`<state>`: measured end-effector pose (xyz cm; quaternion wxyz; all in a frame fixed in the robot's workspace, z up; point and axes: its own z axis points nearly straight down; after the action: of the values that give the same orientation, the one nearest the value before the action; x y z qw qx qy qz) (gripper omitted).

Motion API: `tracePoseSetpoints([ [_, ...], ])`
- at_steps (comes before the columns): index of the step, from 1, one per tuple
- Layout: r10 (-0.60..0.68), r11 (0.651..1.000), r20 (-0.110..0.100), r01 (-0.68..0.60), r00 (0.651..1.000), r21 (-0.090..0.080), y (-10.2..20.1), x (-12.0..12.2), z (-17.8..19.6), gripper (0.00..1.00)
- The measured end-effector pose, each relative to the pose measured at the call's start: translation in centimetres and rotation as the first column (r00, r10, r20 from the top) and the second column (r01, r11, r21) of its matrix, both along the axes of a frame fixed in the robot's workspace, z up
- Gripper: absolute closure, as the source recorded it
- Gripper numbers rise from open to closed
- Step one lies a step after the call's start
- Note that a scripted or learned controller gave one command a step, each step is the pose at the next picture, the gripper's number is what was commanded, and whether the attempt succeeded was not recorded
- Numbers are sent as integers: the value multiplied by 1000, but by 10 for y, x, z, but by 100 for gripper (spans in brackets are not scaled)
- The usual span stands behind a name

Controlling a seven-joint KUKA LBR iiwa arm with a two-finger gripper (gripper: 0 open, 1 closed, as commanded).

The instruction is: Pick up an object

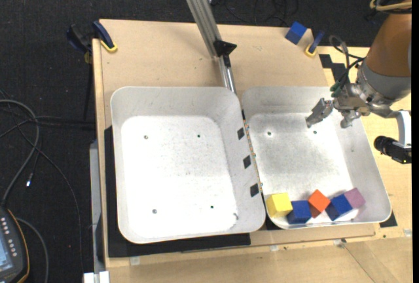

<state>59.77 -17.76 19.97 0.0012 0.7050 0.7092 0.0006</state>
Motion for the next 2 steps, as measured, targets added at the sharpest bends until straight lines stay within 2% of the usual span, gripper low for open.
tracePoseSetpoints([
  [1,-2,1000,-4,2,1000,1,24,-20,4,0],
  [2,-9,1000,-1,9,1000,-2,-4,-11,-8,0],
])
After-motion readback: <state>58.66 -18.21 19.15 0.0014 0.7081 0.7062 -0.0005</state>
